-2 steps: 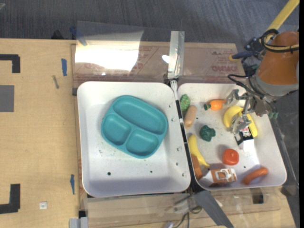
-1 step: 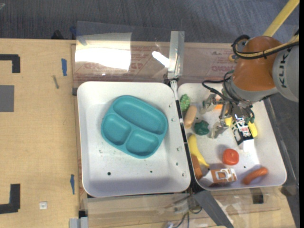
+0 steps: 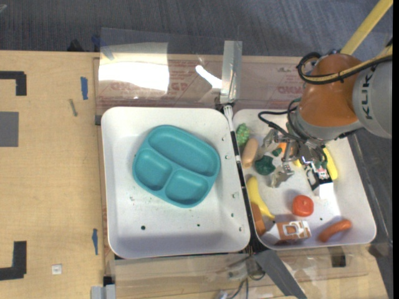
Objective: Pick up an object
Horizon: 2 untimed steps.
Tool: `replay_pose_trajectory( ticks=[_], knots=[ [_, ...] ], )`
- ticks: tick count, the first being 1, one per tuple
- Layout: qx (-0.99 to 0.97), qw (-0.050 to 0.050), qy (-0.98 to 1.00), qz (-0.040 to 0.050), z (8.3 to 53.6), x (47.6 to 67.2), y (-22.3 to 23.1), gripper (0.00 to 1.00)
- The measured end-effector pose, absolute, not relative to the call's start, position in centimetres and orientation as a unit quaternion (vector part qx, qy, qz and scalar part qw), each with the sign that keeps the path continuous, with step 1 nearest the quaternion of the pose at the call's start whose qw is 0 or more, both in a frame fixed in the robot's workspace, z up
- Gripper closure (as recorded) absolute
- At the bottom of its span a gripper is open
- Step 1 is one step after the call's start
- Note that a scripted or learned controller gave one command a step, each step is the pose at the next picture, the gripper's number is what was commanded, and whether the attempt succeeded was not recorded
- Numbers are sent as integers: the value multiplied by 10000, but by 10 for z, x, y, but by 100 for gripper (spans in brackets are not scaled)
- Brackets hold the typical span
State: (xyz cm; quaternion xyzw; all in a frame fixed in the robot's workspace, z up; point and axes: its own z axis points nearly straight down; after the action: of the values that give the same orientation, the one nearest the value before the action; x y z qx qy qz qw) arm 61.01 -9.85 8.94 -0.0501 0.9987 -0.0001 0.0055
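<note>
Tomato (image 3: 303, 205) below pincer (image 3: 282, 170).

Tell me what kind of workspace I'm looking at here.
Probably a lab bin-picking bench: two shallow white plastic bins, a teal divided plastic tray in one, toy food like a yellow plastic banana in the other.

The arm (image 3: 368, 101) comes in from the right edge, upper right of the frame, its grey body ending in the orange band (image 3: 330, 95) at the wrist. Below and left of that band, the hand (image 3: 283, 164) points down, right of centre, metal parts and cables clustered around it. Whether it grips anything is not clear.
</note>
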Motion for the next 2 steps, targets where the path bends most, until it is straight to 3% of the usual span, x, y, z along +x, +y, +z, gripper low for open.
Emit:
replay_pose_trajectory(
  ticks=[1, 2],
  knots=[
    [-505, 125, 9986, -8, 104, 614, -98, 100],
    [87, 104, 9999, 2, 244, 631, -59, 100]
  ],
)
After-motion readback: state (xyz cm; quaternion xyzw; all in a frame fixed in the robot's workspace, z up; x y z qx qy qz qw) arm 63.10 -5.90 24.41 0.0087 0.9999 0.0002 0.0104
